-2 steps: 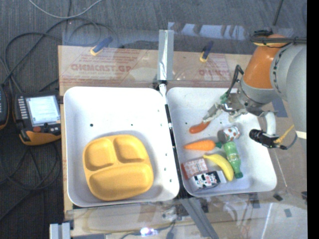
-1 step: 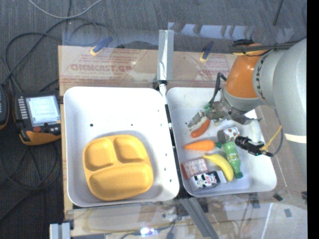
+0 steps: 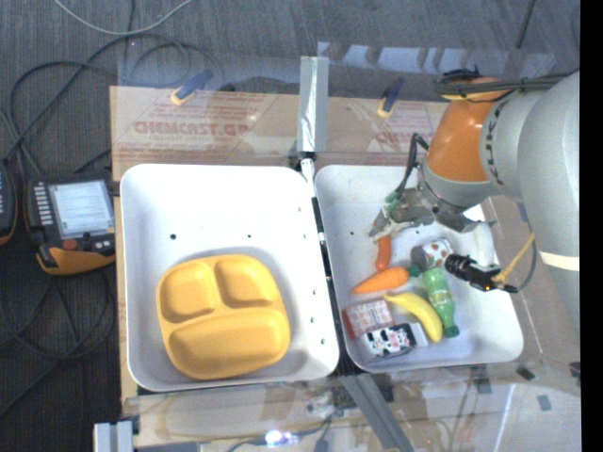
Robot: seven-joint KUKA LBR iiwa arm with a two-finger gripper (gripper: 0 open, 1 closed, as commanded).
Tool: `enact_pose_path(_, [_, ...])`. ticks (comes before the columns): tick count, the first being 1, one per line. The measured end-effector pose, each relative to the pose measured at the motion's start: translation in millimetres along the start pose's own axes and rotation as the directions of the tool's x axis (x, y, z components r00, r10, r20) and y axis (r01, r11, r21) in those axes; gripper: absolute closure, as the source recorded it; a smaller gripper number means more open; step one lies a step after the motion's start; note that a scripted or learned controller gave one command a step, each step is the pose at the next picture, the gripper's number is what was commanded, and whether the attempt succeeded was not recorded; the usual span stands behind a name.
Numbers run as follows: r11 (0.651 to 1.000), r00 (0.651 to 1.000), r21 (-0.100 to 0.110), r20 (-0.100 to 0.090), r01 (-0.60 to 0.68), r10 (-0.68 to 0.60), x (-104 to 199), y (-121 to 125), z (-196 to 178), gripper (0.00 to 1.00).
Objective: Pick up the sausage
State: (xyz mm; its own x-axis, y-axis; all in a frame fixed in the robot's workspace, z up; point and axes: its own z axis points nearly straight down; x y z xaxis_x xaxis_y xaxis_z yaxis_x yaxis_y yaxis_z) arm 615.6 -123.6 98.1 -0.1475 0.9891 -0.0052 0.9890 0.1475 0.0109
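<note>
Hovering claw (image 3: 391, 217) above the sausage (image 3: 382, 251) in right bin (image 3: 350, 196).
Claw state: cannot tell; carrot (image 3: 382, 280) at sausage's 6 o'clock.

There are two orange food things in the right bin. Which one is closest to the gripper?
The small reddish-orange sausage, lying just below the gripper. The carrot is bigger, lies farther down the bin, and rests beside the banana.

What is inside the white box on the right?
The right bin holds a small orange-red sausage just below the gripper, a carrot, a banana, a green bottle and small packets. The arm covers the bin's far corner.
</note>
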Motion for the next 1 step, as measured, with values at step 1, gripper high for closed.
enact_pose_path(1, [0.996, 0.996, 0.014, -0.006, 0.086, -0.086, 70.5, 15.8, -132.2, 1.0])
